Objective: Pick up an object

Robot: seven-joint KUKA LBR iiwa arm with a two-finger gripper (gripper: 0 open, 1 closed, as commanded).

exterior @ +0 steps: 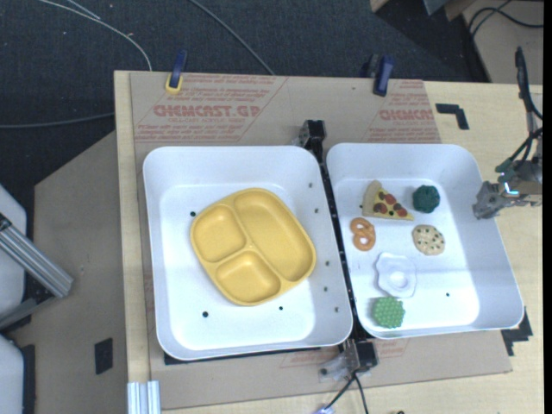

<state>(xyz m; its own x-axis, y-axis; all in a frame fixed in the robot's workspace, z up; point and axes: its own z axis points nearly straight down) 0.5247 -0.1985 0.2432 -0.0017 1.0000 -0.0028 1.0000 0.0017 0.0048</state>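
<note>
Gripper [498, 197] parked at the right edge of the frame, just past the right bin's [483, 257] rim.

From the camera view its grip can't be judged. Inside that bin lie a pizza slice [385, 203], a dark green ball [425, 198], a pretzel [362, 233], a cookie [429, 240], a white piece [396, 276] and a light green ball [388, 311]; the left bin [164, 257] holds a yellow divided tray [251, 246].

Gripper [490, 202] seen at the view's right edge, low and just outside the right bin's [479, 172] right rim, beside its upper half. Small grey metal body, pointing left toward the rim. Wrist partly cut off by the frame. Nothing visible between the fingers; their spread too small to judge.
</note>
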